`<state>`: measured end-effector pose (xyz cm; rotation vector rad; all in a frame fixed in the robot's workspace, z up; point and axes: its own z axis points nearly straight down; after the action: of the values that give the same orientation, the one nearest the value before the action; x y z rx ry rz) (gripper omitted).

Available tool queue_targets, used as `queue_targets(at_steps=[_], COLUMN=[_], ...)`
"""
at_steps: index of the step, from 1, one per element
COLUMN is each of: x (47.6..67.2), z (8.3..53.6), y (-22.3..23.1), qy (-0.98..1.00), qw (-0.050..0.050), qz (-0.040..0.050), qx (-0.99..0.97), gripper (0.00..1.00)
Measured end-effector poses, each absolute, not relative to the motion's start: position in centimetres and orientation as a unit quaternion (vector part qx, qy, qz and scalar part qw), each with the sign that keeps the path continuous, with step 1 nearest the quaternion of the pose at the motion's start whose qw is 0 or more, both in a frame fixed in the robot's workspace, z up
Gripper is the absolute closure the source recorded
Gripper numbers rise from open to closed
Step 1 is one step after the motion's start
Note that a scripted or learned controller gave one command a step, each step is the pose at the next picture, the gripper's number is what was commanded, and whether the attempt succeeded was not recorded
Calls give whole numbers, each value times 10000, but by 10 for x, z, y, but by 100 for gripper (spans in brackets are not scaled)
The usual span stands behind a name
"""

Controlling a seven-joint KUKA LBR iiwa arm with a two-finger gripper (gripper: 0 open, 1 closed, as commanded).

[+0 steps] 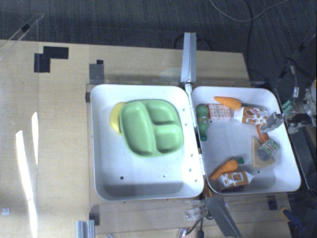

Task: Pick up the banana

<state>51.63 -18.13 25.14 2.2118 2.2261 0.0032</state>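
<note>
A pale wooden desk (54,148) carries two shallow white bins side by side. The left bin (143,185) holds a green divided plate (151,127) lying upside-down or tilted near its middle. The banana (115,118) is tucked under the plate's left edge, with just a yellow sliver showing. The right bin (285,180) is crowded. A green bottle (202,118) lies along its left wall. A carrot (228,102) rests near the top, beside two small cartons (237,114). Lower down, a second carrot (225,167) lies just above another carton (233,181), and a small round can (267,150) sits toward the right. At the far right, the robot's hand (277,119) hangs over the right bin's upper right rim, well apart from the banana. Whether its fingers are spread or closed cannot be made out.
</note>
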Motion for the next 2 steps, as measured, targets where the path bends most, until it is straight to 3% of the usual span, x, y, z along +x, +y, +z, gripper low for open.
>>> queue_targets(at_steps=[1,2], x=[522,530], z=[184,89], y=[-37,-95], qy=[7776,7922], qw=[14,63], qz=[12,33], qx=[6288,6102], gripper=[0,0])
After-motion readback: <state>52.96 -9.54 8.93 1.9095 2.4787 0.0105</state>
